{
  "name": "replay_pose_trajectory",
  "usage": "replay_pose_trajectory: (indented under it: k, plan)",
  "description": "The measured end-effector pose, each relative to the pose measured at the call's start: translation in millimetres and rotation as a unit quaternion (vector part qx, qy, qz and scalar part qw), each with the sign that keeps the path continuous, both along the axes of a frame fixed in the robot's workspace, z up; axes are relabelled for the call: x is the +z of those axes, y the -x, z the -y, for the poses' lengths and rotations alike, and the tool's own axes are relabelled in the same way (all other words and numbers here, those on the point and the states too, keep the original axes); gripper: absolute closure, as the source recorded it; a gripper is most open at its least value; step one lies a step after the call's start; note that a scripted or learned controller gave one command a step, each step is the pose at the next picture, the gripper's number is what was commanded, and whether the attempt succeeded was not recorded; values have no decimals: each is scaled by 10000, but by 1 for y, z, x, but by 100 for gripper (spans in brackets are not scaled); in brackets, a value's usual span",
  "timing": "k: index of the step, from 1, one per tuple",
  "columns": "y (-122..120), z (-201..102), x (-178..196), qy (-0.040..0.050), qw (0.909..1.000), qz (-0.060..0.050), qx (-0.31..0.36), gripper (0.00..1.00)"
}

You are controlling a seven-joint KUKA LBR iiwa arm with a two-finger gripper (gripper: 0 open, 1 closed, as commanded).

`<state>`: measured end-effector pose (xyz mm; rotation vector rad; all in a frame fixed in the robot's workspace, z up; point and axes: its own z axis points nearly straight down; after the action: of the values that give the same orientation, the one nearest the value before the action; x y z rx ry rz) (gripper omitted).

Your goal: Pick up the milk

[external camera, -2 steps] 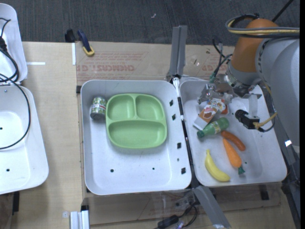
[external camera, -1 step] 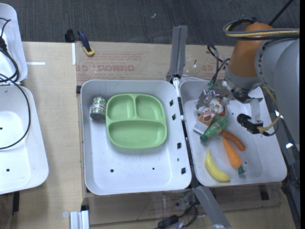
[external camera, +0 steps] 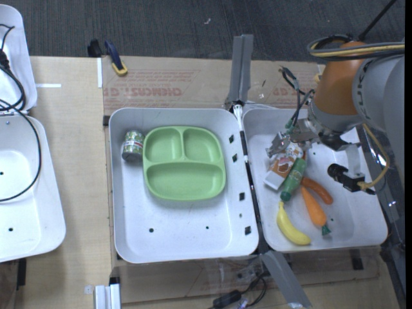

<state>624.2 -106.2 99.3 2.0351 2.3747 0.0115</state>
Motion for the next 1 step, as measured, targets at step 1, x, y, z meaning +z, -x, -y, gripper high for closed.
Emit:
replay_pose_trajectory:
  k: [1]
  plan:
    - [-1, 3, 11, 18, 10000, 25, -22, 100]
